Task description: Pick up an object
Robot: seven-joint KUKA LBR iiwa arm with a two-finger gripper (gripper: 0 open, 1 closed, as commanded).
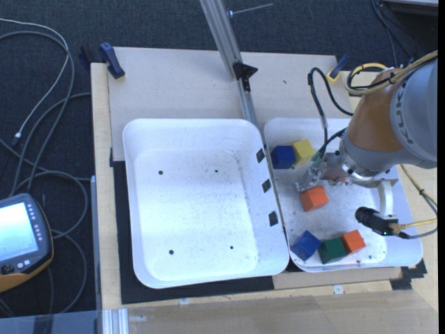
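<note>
Inside the right bin (389,256), the gripper (311,183) is hanging just above an orange cube (314,198), which is sitting right beneath it; whether anything is clasped cannot be told.

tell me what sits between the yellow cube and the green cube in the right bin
In the camera view, an orange cube lies between the yellow cube and the green cube.

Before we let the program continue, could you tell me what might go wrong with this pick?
The gripper sits just above the orange block, off toward one edge, so it may nudge the block rather than catch it. The blue block and yellow block lie close behind and could get bumped.
</note>
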